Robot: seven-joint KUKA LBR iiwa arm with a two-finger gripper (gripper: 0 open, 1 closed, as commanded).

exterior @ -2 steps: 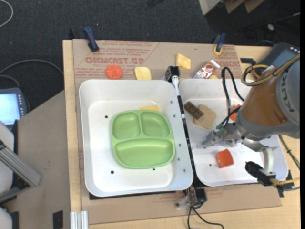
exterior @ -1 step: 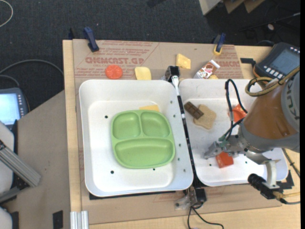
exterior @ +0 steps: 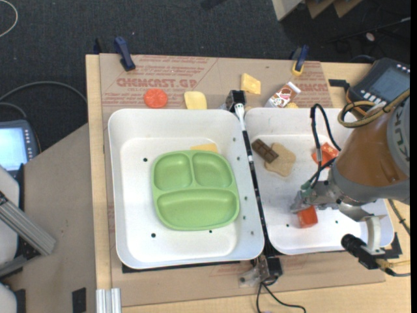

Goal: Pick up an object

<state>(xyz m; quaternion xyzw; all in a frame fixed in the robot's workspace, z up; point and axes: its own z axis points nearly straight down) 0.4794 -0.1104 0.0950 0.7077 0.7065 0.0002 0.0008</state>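
An orange block [exterior: 308, 217] lies on the floor of the right bin [exterior: 287, 237], directly under and touching the tip of the gripper [exterior: 305, 199]. Whether the gripper is open or closed cannot be told, and nothing confirms the block is gripped. The arm [exterior: 368, 158] comes in from the right and covers the bin's right half. Beyond the gripper, toward the bin's far side, a tan piece [exterior: 281, 162] lies with a brown bar [exterior: 264, 150] resting across its left end; to the right of these a second orange item [exterior: 324, 153] shows partly behind a black cable [exterior: 317, 126]. Left of the gripper, across the bins' shared edge, the left bin [exterior: 127, 175] holds a green divided plate [exterior: 194, 189] with a yellow piece [exterior: 204, 147] at its far edge. On the tabletop [exterior: 215, 70] beyond the bins lie an orange disc [exterior: 155, 98], two yellow blocks [exterior: 195, 100] and a red-and-white packet [exterior: 283, 95].
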